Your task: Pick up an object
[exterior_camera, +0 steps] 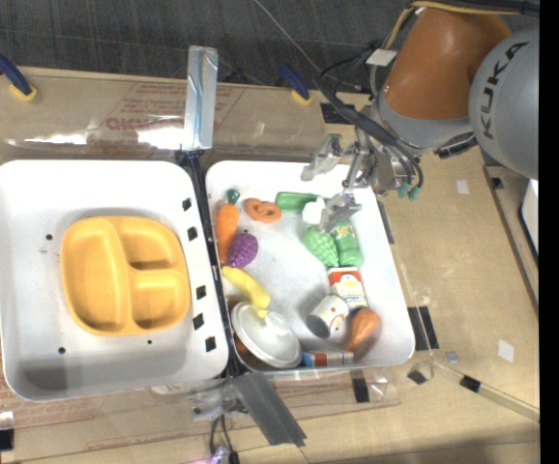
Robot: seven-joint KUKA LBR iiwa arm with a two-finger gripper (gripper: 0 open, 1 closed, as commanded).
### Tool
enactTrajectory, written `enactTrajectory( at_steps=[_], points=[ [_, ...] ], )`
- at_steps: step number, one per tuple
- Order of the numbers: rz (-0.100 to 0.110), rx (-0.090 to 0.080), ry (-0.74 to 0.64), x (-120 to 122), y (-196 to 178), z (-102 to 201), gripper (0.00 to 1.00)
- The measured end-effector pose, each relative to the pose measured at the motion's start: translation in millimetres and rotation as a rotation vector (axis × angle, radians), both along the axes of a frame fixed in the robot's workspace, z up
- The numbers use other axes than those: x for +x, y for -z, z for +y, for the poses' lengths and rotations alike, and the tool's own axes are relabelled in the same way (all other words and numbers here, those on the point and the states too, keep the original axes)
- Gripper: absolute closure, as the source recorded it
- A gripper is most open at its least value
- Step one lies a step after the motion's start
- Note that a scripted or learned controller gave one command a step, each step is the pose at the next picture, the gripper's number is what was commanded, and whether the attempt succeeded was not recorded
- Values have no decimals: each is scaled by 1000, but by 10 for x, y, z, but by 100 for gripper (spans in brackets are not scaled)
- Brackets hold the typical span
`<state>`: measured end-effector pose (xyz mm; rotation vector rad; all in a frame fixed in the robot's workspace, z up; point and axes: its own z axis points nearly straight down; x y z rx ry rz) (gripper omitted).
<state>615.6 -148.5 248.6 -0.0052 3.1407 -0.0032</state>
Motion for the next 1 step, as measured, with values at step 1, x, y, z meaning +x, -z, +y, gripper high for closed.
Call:
enactTrajectory(
  at_steps=[1],
  points=[
    [-10,0,-93,185,1494,49,0]
  ],
)
